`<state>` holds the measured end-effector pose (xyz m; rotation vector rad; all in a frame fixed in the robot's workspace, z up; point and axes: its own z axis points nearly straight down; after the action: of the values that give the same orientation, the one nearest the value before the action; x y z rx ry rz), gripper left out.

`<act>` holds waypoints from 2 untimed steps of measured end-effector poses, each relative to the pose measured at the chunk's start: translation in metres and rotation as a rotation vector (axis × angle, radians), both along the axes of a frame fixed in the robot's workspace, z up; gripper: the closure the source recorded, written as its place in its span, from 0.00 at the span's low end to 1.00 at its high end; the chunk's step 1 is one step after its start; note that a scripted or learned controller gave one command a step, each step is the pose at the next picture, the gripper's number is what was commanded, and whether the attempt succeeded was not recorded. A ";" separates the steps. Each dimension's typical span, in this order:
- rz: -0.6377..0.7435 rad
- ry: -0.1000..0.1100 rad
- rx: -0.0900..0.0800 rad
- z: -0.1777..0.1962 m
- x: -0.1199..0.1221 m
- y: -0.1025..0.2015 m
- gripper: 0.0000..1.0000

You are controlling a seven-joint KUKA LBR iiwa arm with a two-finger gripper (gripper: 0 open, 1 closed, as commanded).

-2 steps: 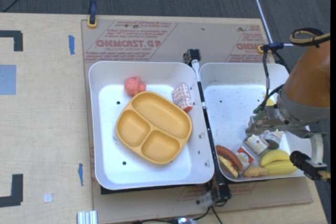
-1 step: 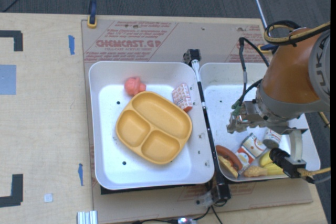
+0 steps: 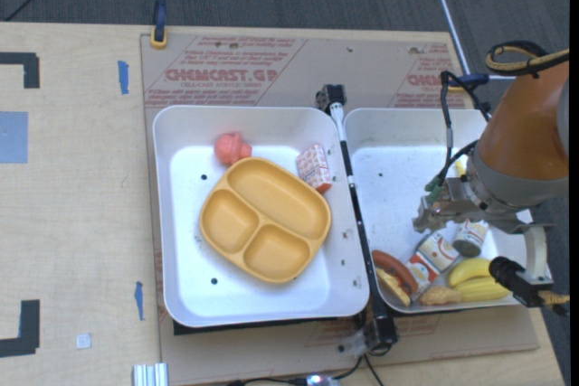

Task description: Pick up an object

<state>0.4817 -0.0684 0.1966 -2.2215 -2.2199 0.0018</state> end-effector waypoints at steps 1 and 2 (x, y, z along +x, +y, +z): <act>0.001 -0.002 -0.001 -0.009 -0.002 -0.069 1.00; 0.001 -0.003 -0.001 -0.009 -0.002 -0.069 0.00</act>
<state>0.4795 -0.1374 0.1874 -2.2224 -2.2224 -0.0004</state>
